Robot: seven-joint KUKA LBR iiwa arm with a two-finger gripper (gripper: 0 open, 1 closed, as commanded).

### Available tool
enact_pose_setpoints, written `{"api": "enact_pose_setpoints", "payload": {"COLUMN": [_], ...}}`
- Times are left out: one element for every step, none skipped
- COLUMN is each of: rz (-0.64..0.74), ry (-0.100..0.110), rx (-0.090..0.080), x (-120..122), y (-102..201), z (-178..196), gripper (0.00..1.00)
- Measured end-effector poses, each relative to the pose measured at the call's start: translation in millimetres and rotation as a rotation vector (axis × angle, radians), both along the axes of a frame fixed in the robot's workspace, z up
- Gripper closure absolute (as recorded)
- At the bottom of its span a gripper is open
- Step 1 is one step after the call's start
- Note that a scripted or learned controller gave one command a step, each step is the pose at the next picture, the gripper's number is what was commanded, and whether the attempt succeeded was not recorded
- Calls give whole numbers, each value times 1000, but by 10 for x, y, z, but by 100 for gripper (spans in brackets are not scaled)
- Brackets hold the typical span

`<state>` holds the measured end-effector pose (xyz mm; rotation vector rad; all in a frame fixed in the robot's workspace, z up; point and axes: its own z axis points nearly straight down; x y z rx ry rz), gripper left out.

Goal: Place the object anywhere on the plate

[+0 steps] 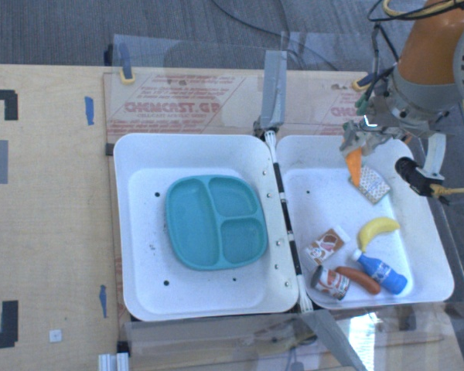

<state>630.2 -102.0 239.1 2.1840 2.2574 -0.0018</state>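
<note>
The gripper point(365, 140) hangs over the right bin point(437, 280) at about one o'clock of that bin's floor, under the grey wrist and its orange band. Whether its fingers are spread or pressed together cannot be told at this angle and size. Just below it, at its six o'clock, an orange carrot-shaped piece point(356, 166) stands nearly upright, its top touching or just under the fingertips; a hold on it cannot be confirmed. Just beside the carrot, at its four o'clock, lies a small speckled white packet point(373, 184).

Further out, toward five o'clock from the gripper, a yellow banana point(378, 229) rests near the middle of the bin. At the banana's six o'clock lies a blue bottle point(383, 272) with a white cap. At the bottle's nine o'clock lies a red sausage point(358, 278), touching a small can point(330, 283). At the can's twelve o'clock sits a small carton point(326, 246).

The teal plate point(216, 222), divided into three compartments, lies in the left bin point(131, 168), well apart from the gripper, at its eight o'clock.
</note>
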Motion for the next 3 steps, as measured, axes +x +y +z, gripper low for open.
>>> {"api": "enact_pose_setpoints", "payload": {"rz": [155, 257, 255], "ry": [1, 2, 1], "rx": [1, 1, 1], "x": [-283, -901, -899], "y": [1009, 1854, 1845], "z": [-543, -546, -545], "gripper": [100, 100, 0]}}
